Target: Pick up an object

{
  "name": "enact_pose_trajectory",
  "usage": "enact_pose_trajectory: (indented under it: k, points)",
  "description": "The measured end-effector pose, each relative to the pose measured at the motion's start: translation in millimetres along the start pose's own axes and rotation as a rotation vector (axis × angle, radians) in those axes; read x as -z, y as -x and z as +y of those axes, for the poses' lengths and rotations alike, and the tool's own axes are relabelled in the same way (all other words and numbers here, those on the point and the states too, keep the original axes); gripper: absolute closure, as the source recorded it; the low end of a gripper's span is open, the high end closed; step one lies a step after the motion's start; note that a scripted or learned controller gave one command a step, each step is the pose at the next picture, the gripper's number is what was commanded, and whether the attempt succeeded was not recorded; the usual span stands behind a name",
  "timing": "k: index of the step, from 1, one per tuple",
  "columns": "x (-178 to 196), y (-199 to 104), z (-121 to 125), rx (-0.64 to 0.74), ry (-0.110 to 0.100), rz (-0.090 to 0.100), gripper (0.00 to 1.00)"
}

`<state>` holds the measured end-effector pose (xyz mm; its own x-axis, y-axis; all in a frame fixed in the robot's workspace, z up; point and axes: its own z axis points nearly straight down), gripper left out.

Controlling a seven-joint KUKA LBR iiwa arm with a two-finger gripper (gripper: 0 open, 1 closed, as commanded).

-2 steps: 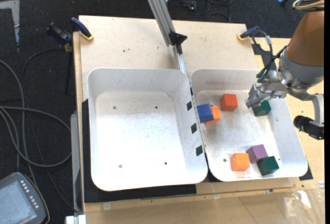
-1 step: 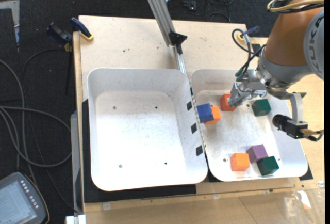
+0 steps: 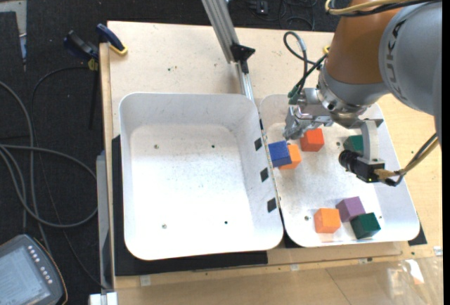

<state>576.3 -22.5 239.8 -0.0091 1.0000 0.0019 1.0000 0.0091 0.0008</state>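
Note:
My gripper hangs over the upper left part of the right bin. Just below and to its right sits an orange block, close to the gripper's tip; nothing shows as held. A blue block lies a little lower left, pressed against another orange block near the bin's left wall. Toward the front of the bin lie an orange block, a purple block and a dark green block. A green block is partly hidden behind the arm's black fitting.
The left bin stands beside the right one, the two rims meeting in the middle. A slanted metal pole crosses the bench's back. A blue and yellow clamp sits at the bench's back left corner.

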Motion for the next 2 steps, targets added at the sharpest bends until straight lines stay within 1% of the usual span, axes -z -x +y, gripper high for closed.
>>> enact_pose_trajectory:
  k: [1,2]
  points:
    - [4,-53,12,0.000,0.001,-0.001,1.00]
    - [-2,-106,27,-0.001,0.001,-0.001,1.00]
